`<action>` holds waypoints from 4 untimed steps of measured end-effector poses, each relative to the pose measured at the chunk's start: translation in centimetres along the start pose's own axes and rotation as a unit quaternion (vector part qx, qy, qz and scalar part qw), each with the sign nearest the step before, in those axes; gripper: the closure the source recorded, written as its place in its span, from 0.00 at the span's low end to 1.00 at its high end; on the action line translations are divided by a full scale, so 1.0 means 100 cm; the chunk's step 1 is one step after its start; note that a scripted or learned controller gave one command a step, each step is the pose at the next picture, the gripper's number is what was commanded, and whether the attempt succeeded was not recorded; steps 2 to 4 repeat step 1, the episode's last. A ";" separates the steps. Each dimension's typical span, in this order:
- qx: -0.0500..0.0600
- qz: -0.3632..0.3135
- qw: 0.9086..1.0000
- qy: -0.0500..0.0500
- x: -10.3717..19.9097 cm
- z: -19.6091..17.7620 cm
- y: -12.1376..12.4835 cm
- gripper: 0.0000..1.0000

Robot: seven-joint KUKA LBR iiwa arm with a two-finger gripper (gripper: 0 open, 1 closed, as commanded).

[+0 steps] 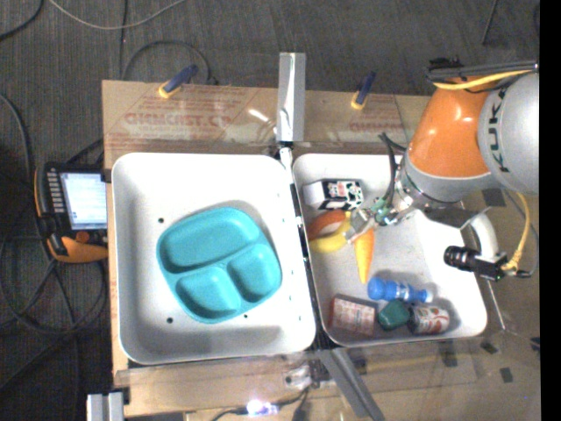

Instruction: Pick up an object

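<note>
My gripper (382, 210) hangs low over the right bin (473, 314), in its upper middle, under the orange wrist band. Just below it lies an orange carrot (365, 253), pointing down. To its left sit a yellow and orange round fruit (326, 231) and a black-and-white carton (339, 192). Nothing can be made out between the gripper's tips.
Along the right bin's front edge lie a blue bottle (396, 289), a red packet (353, 314), a green item (393, 316) and a small can (429, 319). The left bin (131, 191) holds a teal divided plate (221, 261). A handheld screen (77, 202) sits off the bench's left side.
</note>
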State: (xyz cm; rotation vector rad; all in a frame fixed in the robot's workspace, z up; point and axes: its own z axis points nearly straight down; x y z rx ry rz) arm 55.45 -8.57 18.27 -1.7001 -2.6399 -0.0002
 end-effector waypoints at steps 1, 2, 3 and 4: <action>0.000 -0.010 1.000 0.001 0.002 -0.006 0.013 1.00; 0.000 -0.010 1.000 0.001 0.002 -0.006 0.013 1.00; 0.000 -0.010 1.000 0.001 0.002 -0.006 0.013 1.00; 0.000 -0.010 1.000 0.001 0.002 -0.006 0.013 1.00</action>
